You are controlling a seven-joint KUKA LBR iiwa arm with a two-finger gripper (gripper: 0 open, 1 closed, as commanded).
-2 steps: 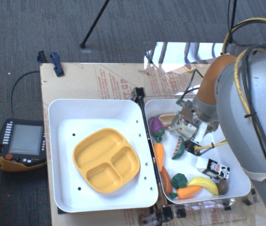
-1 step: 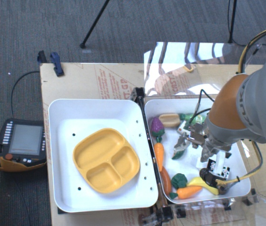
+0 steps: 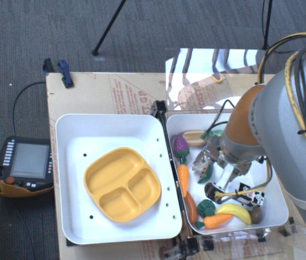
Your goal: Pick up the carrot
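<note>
**Tool low in the right bin, carrot by the left wall**

Camera view: the tool point(image 3: 218, 172) hangs low over the middle of the right bin point(image 3: 275, 213); whether it is released or clenched cannot be told. The carrot point(image 3: 182, 179) lies lengthwise along that bin's left wall, just below a purple eggplant point(image 3: 181, 144), apart from the tool. A second carrot point(image 3: 217, 220) rests beside a banana point(image 3: 235, 212). The left bin point(image 3: 69, 145) holds a yellow divided plate point(image 3: 121, 183)

A plywood bench point(image 3: 107, 91) fills the frame's centre, bearing two white bins side by side: left bin point(image 3: 69, 145), right bin point(image 3: 275, 210). A blue clamp point(image 3: 64, 72) grips its upper-left edge.
</note>
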